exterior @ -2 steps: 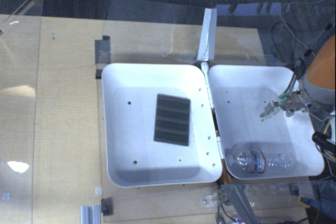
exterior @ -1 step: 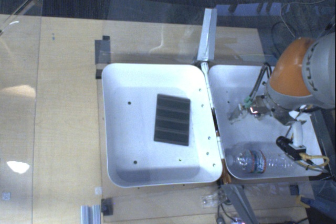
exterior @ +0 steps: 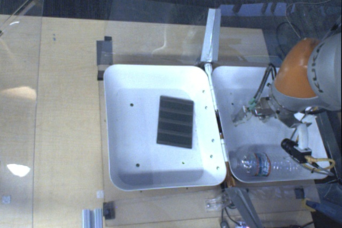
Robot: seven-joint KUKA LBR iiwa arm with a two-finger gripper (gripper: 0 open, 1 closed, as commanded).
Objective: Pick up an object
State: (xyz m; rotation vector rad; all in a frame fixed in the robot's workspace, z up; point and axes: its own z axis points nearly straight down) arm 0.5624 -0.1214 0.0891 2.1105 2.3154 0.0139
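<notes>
The gripper [exterior: 243, 113] hangs over bare floor in the right white bin [exterior: 235, 85], grasping nothing; whether it is released or clenched I cannot tell. The grey, orange-banded arm [exterior: 302, 75] slants in from the right. A clear plastic bottle [exterior: 262, 164] lies near the front wall; a dark ribbed rectangular pad [exterior: 175, 121] lies in the left white bin [exterior: 128, 83]

No lettering, number or brand mark can be read anywhere. The clear plastic bottle [exterior: 260, 164] lying in the right bin [exterior: 235, 88] carries a blue label band, but whatever is printed on it is too small and blurred to make out. The dark ribbed pad [exterior: 175, 121] in the left bin [exterior: 123, 115] bears no visible marking.
</notes>
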